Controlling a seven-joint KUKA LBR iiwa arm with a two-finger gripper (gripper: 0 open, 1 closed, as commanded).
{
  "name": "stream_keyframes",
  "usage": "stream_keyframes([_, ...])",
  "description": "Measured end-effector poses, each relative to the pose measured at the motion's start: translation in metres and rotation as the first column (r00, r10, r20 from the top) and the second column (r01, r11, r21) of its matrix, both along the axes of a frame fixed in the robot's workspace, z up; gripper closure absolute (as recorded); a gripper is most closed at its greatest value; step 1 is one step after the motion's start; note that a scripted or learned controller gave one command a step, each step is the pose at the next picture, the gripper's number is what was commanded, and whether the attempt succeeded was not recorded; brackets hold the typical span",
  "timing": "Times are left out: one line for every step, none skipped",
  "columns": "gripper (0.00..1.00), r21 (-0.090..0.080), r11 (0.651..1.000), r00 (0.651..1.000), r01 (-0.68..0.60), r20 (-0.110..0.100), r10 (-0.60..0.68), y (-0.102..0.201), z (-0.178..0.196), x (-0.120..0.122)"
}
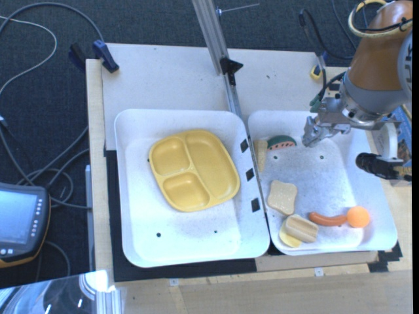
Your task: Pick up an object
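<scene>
In the right bin lie several toy foods: a watermelon slice at the back left, a slice of toast in the middle, a bread roll near the front, and an orange carrot at the front right. My gripper hangs over the back of this bin, just right of the watermelon slice. Nothing is visible between its fingers. A yellow divided plate lies in the left bin.
A metal post rises at a slant from behind the bins' shared wall. Blue clamps sit at the bench's back left. Cables lie on the dark floor, and a screen sits at far left. A black part sticks out by the right bin's rim.
</scene>
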State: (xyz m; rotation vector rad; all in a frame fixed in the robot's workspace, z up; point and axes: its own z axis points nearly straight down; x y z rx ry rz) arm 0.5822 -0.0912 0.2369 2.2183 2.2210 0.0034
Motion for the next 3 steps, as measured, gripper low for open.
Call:
stream_keyframes([1.0,0.002,1.0,1.0,-0.006,0.0,0.006,0.051,0.01,0.016])
stream_keyframes([1.0,0.001,1.0,1.0,-0.005,-0.001,0.005,0.103,0.008,0.025])
stream_keyframes([1.0,0.003,1.0,1.0,-0.005,-0.002,0.005,0.16,0.002,0.042])
